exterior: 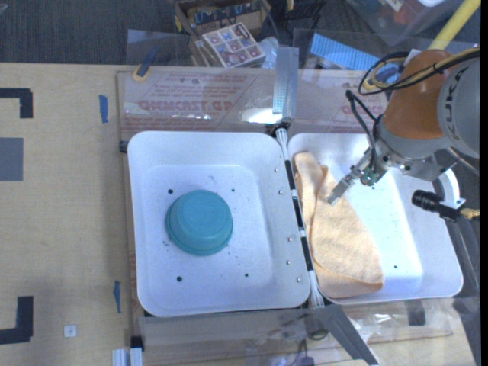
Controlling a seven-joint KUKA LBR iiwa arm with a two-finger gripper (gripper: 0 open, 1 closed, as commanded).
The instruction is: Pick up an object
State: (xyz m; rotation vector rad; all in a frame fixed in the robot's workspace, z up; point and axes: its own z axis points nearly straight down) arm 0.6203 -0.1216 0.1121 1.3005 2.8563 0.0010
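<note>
A teal bowl (200, 221) lies upside down in the middle of the left bin (152, 158). A pale orange cloth (343, 242) is spread flat along the left side of the right bin (427, 258). My gripper (335, 195) reaches in from the right and slants down to the left. Its tip is over the cloth's upper part, near the cloth's right edge. The fingers look shut, forming one thin grey bar with nothing visible between them. Whether the tip touches the cloth is unclear.
A metal divider (293, 204) separates the two bins. The orange-banded arm (415, 97) and its cables hang over the right bin's upper right corner. Boxes and clutter lie beyond the bench's far edge. Tan bench surface stretches to the left.
</note>
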